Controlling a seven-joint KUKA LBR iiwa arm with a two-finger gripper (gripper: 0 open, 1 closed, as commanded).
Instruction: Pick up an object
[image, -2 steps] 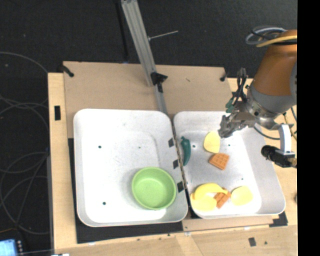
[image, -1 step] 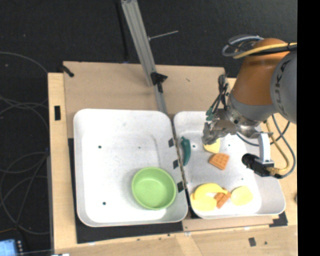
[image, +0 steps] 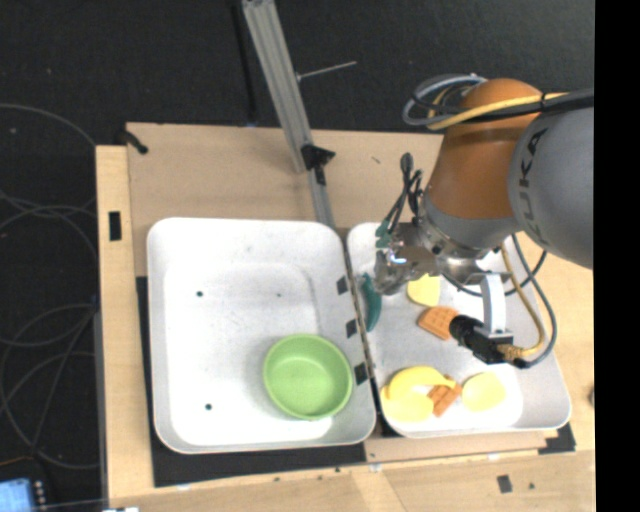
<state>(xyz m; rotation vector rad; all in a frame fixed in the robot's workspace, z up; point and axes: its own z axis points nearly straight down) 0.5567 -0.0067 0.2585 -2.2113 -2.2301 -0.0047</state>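
My gripper (image: 388, 266) hangs over the left side of the right bin (image: 540, 415), close to the wall between the two bins. Just below it, a teal object (image: 372, 304) lies against that wall; whether the gripper touches it is unclear. To its right sit a pale yellow piece (image: 424, 291) and an orange waffle-like piece (image: 436, 322). Near the front of the bin lie a yellow round object (image: 410, 392), a small orange piece (image: 443, 398) and a yellow disc (image: 484, 392). The arm's orange and grey body hides the back of the right bin.
A green bowl (image: 307, 374) stands at the front right of the left bin (image: 200, 270). A metal pole (image: 288, 100) slants up from behind the bins. Black cables and a connector (image: 485, 343) hang off the wrist over the right bin.
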